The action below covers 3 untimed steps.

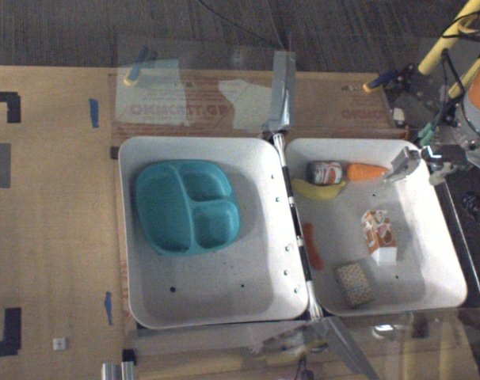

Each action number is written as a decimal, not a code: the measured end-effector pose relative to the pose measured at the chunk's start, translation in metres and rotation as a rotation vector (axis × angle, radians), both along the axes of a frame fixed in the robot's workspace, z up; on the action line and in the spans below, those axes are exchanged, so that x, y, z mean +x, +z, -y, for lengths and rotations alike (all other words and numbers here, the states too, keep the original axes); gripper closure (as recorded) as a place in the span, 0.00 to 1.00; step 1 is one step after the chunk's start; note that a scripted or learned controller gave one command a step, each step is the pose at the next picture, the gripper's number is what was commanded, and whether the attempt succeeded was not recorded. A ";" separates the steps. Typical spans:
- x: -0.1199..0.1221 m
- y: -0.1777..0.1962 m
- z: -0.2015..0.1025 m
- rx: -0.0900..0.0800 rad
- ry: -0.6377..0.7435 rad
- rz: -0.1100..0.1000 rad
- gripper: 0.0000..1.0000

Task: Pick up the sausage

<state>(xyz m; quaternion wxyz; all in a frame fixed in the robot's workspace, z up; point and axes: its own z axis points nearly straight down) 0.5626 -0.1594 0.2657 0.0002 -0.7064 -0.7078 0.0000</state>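
Seemingly unladen claw [404,165] beside carrot [367,172], well apart from sausage [312,246]

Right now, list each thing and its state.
sausage: lying flat by right bin's left wall
teal plate: upright in left bin
can: on its side
banana: lying beside can
carrot: lying flat
carton: lying flat
gripper: over bin's upper right rim

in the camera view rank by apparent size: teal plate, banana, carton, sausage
1. teal plate, far the largest.
2. banana and sausage: similar length, the sausage thinner; too close to rank.
3. carton: shorter but wider, so its place against those two is unsure.
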 end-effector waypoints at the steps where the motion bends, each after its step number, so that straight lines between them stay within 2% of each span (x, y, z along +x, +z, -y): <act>1: -0.011 -0.151 -0.038 -0.012 0.133 0.033 0.00; 2: 0.019 -0.159 -0.051 -0.016 -0.119 0.042 0.00; 3: 0.016 -0.159 -0.054 -0.018 -0.121 0.050 0.00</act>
